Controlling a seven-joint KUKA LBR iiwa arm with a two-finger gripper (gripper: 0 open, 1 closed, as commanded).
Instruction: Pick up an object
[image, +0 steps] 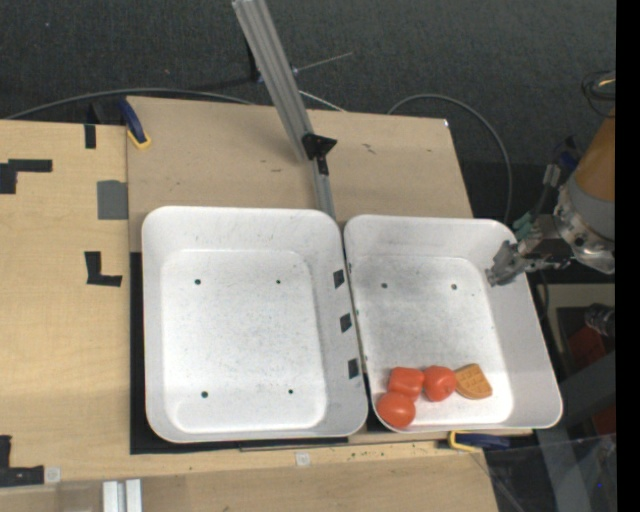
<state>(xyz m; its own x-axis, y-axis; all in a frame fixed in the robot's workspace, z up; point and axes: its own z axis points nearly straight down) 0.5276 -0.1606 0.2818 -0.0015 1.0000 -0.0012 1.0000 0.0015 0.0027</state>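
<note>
Fingers (503, 268) at the right edge of the frame, dark and small, too blurry to tell if open or shut, with nothing seen between them. Gripper (505, 266) hanging over the upper right rim of the right bin (420, 240), at the end of the grey arm (590, 215) coming in from the right side. Right bin white and shallow, in the middle right of the frame. Down in its lower part, four small things close together: three red pieces (415, 390) bunched up and touching, and one orange piece (473, 381) just to the right of them, touching the nearest red one. All four well apart from the gripper, which sits far above them in the frame. Left bin (240, 225) white too, side by side with the right bin, in the middle left of the frame. Both bins on a wooden bench (390, 165). Grey metal bar (285, 85) slanting down from the top of the frame toward the gap between the bins. Black cable (495, 140) curving across the upper right.
</note>
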